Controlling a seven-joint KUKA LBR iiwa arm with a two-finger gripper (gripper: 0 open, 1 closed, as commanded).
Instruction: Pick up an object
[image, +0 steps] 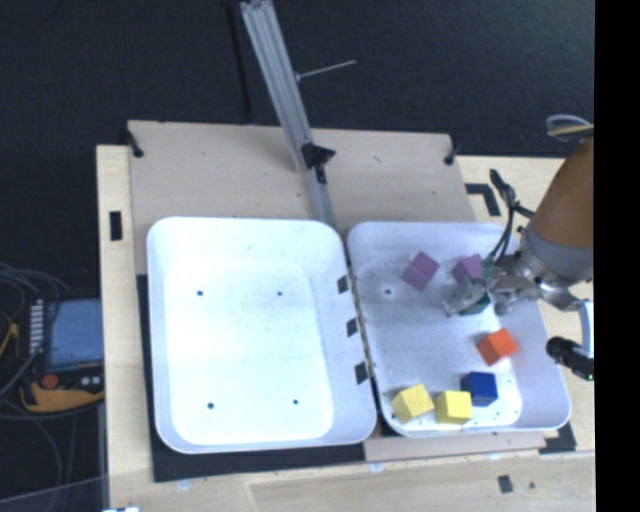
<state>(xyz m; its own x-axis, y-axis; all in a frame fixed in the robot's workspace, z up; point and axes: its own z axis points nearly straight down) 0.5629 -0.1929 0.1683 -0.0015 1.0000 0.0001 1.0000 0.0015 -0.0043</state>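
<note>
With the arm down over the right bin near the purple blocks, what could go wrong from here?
1. The end effector sits close beside one purple block and near the other purple block; closing here may nudge one away rather than grip it.
2. The orange block lies just below the end effector, so a sideways move might knock it.
3. The yellow blocks and blue block crowd the right bin's near wall, leaving little room.

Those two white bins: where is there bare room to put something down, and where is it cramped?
The left bin is bare floor from wall to wall. In the right bin, a free patch runs along its left wall, below the purple block and above the yellow blocks. Crowded: its right half, where the gripper hangs beside the orange block and blue block.
</note>
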